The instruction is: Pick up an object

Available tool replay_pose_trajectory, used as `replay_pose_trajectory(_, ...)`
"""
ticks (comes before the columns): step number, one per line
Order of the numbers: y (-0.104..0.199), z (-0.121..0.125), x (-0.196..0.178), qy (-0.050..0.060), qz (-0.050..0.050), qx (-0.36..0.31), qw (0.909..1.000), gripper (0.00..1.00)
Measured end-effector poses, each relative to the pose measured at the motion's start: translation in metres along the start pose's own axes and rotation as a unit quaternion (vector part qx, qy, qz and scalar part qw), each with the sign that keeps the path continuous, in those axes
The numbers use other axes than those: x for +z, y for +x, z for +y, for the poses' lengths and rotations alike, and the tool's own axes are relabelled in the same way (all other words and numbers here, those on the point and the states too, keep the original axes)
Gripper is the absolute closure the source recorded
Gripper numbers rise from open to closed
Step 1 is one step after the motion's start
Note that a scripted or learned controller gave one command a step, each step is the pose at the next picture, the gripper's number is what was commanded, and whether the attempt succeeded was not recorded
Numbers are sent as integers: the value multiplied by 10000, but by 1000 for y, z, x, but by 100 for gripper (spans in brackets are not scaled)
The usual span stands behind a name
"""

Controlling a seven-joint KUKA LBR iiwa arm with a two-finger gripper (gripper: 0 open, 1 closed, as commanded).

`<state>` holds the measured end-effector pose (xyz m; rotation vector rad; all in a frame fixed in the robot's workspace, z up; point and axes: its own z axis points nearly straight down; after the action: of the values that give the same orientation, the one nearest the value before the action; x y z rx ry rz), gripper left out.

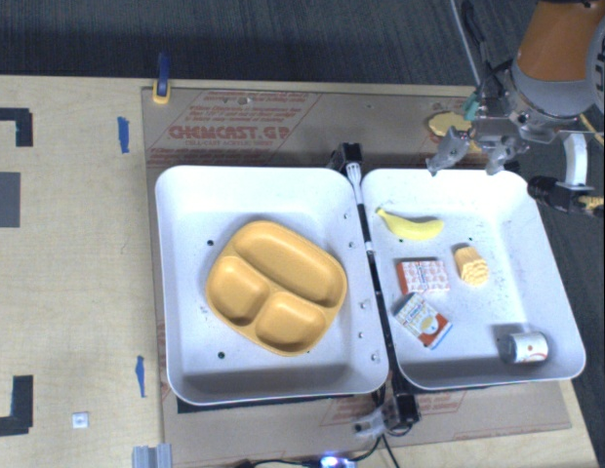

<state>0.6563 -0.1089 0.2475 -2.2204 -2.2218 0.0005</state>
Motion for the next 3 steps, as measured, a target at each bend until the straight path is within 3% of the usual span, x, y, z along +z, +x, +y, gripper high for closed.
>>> replay_pose_trajectory(1,-11,-38,162,-15,-3,4,10000,0)
replay_pose_trajectory(2,-11,-37,150,-40,-11,11,10000,100)
replay_pose_trajectory(3,63,-119,63,8,7,-5,10000,100)
